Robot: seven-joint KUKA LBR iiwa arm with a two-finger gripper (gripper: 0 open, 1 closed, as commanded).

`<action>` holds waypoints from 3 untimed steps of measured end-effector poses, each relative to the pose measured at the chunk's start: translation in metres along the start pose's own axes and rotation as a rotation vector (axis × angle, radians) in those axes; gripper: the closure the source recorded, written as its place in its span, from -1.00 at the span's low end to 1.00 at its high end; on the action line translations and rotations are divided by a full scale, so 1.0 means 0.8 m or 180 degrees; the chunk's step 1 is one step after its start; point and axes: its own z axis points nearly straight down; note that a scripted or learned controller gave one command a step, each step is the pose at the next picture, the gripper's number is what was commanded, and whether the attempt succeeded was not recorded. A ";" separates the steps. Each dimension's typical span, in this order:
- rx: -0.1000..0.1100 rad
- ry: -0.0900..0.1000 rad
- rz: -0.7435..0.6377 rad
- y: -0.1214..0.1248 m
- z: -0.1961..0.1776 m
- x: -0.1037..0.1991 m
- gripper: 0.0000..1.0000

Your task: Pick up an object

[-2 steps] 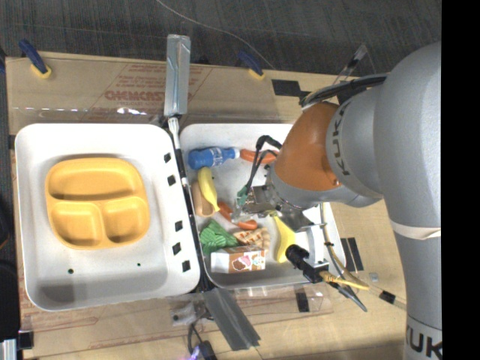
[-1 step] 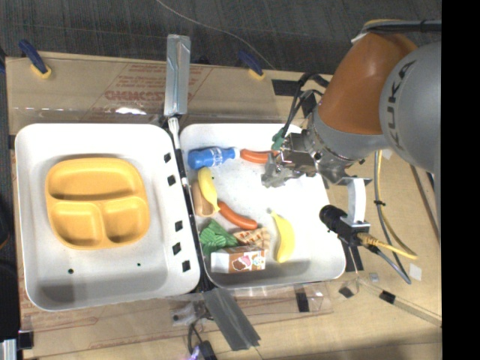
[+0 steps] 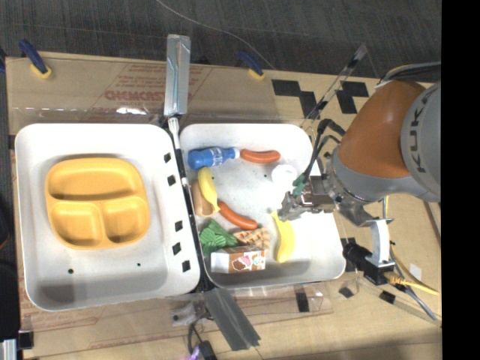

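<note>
The right bin (image 3: pixel 296 137) holds several toy foods: a blue bottle (image 3: pixel 211 157), a red sausage (image 3: pixel 260 155), a white round piece (image 3: pixel 283 174), a banana on a bun (image 3: pixel 205 192), a second sausage (image 3: pixel 237 216), a green leafy piece (image 3: pixel 216 236), a waffle-like piece (image 3: pixel 254 238), a small carton (image 3: pixel 240 261) and a yellow banana (image 3: pixel 284 239). My gripper (image 3: pixel 291 205) hangs over the right side of this bin, just above the yellow banana's top end. I see nothing between its fingers.
The left bin (image 3: pixel 45 276) carries a yellow divided tray (image 3: pixel 96 199). A metal clamp bar (image 3: pixel 176 77) stands at the divider between the bins. The arm's orange and grey body (image 3: pixel 386 145) covers the bench to the right of the bins.
</note>
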 end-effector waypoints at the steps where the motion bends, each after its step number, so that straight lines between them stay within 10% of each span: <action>1: -0.0005 -0.0001 0.0120 0.039 0.002 -0.063 1.00; 2: -0.0004 0.0001 0.0254 0.084 0.021 -0.081 1.00; 3: -0.0005 0.0002 0.0254 0.084 0.021 -0.081 -1.00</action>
